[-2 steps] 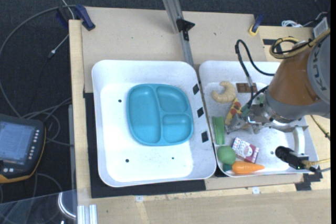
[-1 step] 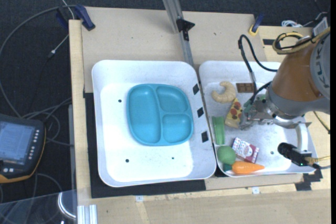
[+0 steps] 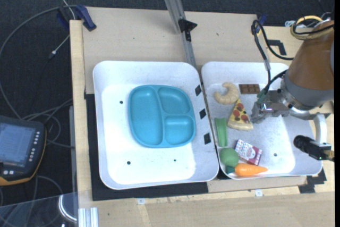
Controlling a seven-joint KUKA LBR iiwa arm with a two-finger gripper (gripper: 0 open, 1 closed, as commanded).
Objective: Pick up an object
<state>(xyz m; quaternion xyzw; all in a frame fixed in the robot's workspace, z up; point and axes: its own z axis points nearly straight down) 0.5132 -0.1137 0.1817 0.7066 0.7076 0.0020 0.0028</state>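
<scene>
The bench carries 2 shallow white bins side by side. The left bin (image 3: 106,114) holds a turquoise plastic plate with 3 compartments (image 3: 161,115), lying flat near the middle; it looks parked there as a place to sort things into, since none of its compartments has anything in it. The right bin (image 3: 281,159) holds all the small toy food, clustered toward its left wall, probably just tipped in loose.

The grey arm with its orange band (image 3: 313,69) reaches in from the right, and its gripper (image 3: 260,110) hangs low over the right bin, just beside the right edge of the yellow toy pizza slice with red dots (image 3: 240,116). That placement suggests to me the slice is what the program is after. Whether the jaws are apart or together, I cannot tell from here; the metal end is too small and blurred.

The slice is a flat wedge, point up, crust down. Just above it lies a tan toy croissant (image 3: 227,93), and beside that a brown chocolate bar (image 3: 248,89). Below sit a green stick-shaped piece (image 3: 221,132), a round green toy (image 3: 229,157), a pink-and-white packet (image 3: 248,151) and an orange toy carrot (image 3: 251,170).
</scene>
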